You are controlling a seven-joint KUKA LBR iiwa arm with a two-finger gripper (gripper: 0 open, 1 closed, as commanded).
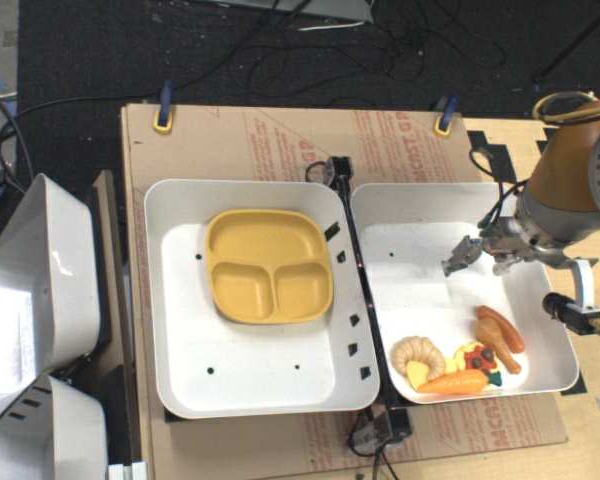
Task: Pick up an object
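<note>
gripper [464,255] poised over the right bin [410,218], fingers seemingly parted and holding nothing. toy food [460,358] heaped in that bin's near corner. yellow divided plate [270,266] lying in left bin [180,368].

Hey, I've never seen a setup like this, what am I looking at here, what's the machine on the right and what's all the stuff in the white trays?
This is one picture from a camera fixed above a workbench, looking down at a slant. The grey and orange shape at the right is a robot arm reaching in; its job is to pick up an object. At its end is its hand, hanging over the right white bin. I can't tell whether it is open or shut, and I see nothing in it. In that bin's near corner lies a heap of toy food: a pale croissant, an orange carrot and a sausage among other small pieces. The left white bin holds a yellow divided plate. Both bins sit on a cardboard sheet.
</note>
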